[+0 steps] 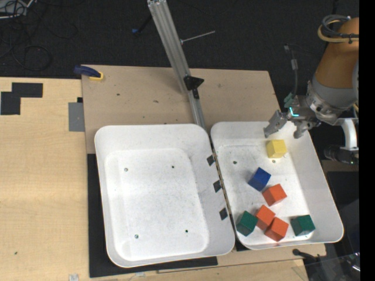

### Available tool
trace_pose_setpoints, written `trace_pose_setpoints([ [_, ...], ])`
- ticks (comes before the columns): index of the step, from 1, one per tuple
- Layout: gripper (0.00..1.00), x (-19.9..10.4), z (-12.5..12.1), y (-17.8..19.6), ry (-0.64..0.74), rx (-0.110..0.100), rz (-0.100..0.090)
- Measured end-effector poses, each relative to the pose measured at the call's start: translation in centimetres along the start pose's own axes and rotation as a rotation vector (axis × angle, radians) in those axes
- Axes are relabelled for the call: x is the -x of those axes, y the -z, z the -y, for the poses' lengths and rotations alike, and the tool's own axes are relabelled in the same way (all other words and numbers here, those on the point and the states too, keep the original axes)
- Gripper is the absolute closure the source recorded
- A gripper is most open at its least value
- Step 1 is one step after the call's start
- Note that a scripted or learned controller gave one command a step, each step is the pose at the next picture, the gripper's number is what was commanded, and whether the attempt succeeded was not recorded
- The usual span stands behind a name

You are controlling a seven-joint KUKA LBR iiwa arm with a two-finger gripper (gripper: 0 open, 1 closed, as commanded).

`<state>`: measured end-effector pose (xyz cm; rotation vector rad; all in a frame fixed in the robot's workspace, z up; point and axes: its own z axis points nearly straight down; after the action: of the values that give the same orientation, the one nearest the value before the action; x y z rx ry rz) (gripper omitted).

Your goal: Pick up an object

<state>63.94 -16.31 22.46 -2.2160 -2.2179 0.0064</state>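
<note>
Yellow cube (276,148) lies just below the end effector (286,127), whose fingers seemingly stand spread, holding nothing.

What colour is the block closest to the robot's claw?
Yellow. The block sits just below the gripper in the right bin, seen in the camera view.

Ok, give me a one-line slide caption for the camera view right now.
Open end effector poised above yellow cube in the right bin, other cubes clustered nearer the front.

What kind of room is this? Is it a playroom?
More likely a robot test lab than a playroom. A grey and orange robot arm hangs its gripper over two white bins on a workbench, and cables lie on the dark floor behind.
</note>
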Motion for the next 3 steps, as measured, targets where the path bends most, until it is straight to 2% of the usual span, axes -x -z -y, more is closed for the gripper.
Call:
trace_pose_setpoints([
  [1,0.0,0.0,-0.1,0.3,0.003,0.004,0.001],
  [3,0.0,0.7,0.3,-9.9,-0.002,0.002,0.001],
])
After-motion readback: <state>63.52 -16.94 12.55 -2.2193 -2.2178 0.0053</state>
